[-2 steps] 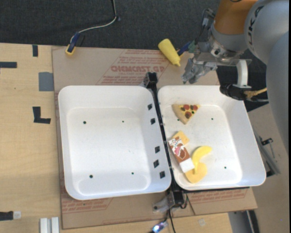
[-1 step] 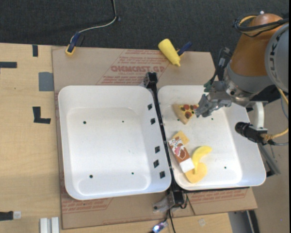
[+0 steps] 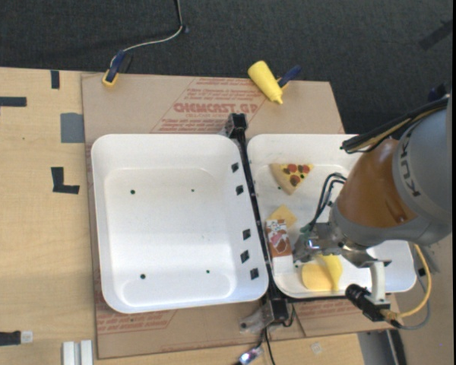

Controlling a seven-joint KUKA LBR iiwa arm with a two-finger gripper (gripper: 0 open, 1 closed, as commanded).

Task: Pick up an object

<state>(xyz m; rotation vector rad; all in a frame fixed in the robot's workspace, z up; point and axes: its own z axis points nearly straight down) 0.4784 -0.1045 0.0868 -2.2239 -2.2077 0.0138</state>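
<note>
**Bin layout**

Left bin and right bin touch side by side. Right bin: pizza slice at back; packet at left wall; banana at front, beneath arm. Bottle behind bins.

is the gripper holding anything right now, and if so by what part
It cannot be told. The gripper sits low in the right bin, just above a yellow object, but the arm hides any hold.

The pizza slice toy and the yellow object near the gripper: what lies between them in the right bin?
In the camera view, a small yellow and red packet lies between the pizza slice and the yellow object, nearer the bins' divider.
</note>
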